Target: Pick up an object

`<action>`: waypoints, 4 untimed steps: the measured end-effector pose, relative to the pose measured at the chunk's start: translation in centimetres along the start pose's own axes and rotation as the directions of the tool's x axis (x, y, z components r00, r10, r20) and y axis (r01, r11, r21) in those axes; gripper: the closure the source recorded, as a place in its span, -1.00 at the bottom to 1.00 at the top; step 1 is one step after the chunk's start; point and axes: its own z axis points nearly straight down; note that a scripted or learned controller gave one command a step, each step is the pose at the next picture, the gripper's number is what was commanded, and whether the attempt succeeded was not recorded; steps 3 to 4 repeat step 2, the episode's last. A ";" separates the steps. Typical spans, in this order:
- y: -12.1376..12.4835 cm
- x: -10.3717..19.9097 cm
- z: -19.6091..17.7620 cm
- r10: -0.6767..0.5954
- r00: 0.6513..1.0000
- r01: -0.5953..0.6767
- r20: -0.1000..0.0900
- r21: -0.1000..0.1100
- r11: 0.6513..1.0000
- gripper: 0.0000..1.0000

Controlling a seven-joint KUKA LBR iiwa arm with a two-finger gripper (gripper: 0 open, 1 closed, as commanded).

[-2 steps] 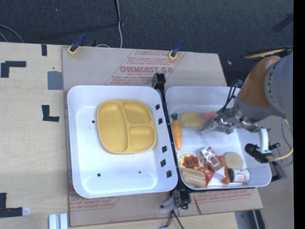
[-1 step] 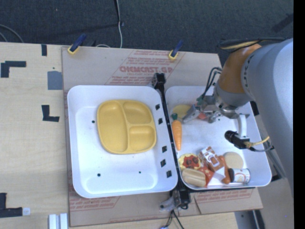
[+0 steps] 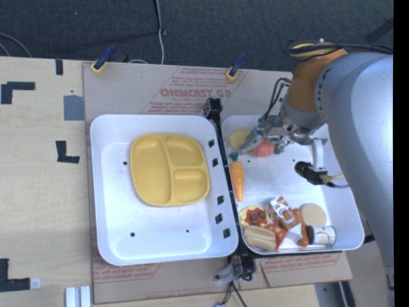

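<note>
We see the grey KUKA arm w/ orange band reaching in from the right over the right shallow white bin, its two-finger gripper low in that bin's upper left. The left shallow white bin holds a yellow three-compartment plastic tray, sitting flat, roughly centred. At the gripper tip sits a small red-orange rounded toy, prob. a tomato or similar, w/ a pale yellow round piece just beside it to the left; the red toy looks to lie right under the fingers, but whether they're spread or pinching it we cannot tell, since the wrist hardware blurs the tip. We'd judge the step in hand as the grasp itself: to do it well, keep the fingers straddling the red toy, not the yellow piece, close fully before lifting, then rise straight up, clear of the bin wall. An orange toy carrot lies just below, along the divider between bins, and a cluster of toy foods, incl. a hot-dog bun and a small can, fills the lower corner, well apart from the gripper. The bins sit on a brown cardboard sheet clamped onto a light wood bench; dark carpet lies beyond.
</note>
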 end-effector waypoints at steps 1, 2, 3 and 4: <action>0.0 -0.1 -1.1 0.000 1.000 0.000 0.003 -0.001 1.000 1.00; -8.1 -4.7 -21.4 0.006 1.000 -0.006 0.005 -0.012 1.000 1.00; -8.1 -4.7 -21.4 0.006 1.000 -0.006 0.005 -0.012 1.000 1.00; -8.1 -4.7 -21.4 0.006 1.000 -0.006 0.005 -0.012 1.000 1.00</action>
